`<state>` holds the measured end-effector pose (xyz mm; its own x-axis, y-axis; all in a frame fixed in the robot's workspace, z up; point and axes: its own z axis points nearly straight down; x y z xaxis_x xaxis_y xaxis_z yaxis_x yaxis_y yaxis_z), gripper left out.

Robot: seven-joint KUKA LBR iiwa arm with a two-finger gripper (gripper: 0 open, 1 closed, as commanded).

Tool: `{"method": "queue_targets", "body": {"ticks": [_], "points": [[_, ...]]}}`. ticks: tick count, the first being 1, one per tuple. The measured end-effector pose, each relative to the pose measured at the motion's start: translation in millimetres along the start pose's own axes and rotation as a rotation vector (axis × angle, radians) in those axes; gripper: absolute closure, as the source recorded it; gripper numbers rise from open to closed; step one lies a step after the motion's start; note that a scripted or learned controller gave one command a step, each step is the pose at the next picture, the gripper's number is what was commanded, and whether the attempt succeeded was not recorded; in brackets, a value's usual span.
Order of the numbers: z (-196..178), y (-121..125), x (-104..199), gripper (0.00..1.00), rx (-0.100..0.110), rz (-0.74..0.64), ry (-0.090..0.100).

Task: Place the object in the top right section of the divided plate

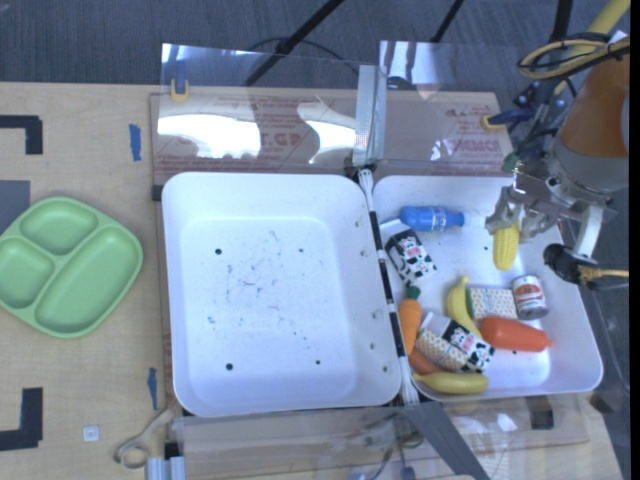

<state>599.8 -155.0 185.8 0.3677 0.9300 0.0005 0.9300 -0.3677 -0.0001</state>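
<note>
Pale wooden worktop (80, 118) aside, the corn cob (506, 247), judged light, stiff and slippery, is seen gripped by its upper end in the end effector (522, 218).

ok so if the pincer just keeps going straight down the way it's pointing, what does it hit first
Most likely the corn cob. The pincer points down into the right bin, and the cob lies right at its tip. Depth is unclear from this slanted view, so contact can't be confirmed.
</note>
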Motion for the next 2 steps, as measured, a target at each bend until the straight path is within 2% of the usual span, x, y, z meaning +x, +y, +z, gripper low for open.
{"method": "queue_targets", "body": {"ticks": [1, 2], "points": [[-21.2, -69.3, 88.1, 1.0, 0.005, 0.43, -0.001], [-21.3, -69.3, 88.0, 0.0, 0.005, 0.43, -0.001]]}}
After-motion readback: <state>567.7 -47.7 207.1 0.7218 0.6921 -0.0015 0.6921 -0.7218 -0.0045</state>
